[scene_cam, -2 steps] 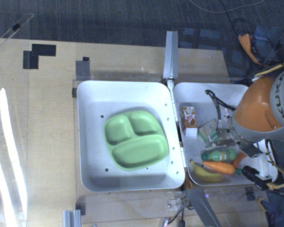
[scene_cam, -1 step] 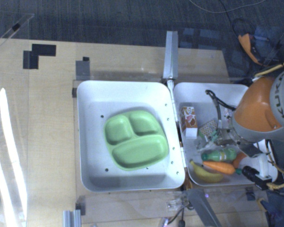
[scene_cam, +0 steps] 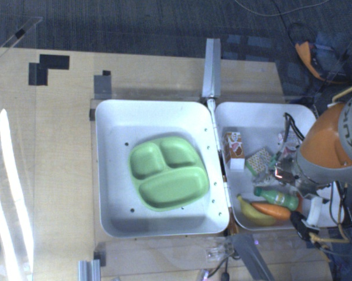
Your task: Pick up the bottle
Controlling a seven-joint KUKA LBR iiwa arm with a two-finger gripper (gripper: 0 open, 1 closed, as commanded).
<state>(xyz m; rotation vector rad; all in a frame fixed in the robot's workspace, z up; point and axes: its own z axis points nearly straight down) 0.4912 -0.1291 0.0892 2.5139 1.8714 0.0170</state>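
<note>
A green bottle (scene_cam: 277, 197) with an orange cap end lies on its side in the right bin (scene_cam: 255, 117), near the front. It rests against a banana (scene_cam: 250, 210) and an orange carrot (scene_cam: 273, 210). The gripper (scene_cam: 282, 173) hangs at the end of the grey and orange arm (scene_cam: 328, 148), just behind the bottle and a little above it. Nothing shows as held.
Further back in the right bin are a small red-brown carton (scene_cam: 234, 144), a white cube (scene_cam: 236, 164) and a green patterned packet (scene_cam: 259, 161). The left bin (scene_cam: 114, 157) holds a green divided plate (scene_cam: 168, 171). A metal divider post (scene_cam: 212, 69) stands behind the bins.
</note>
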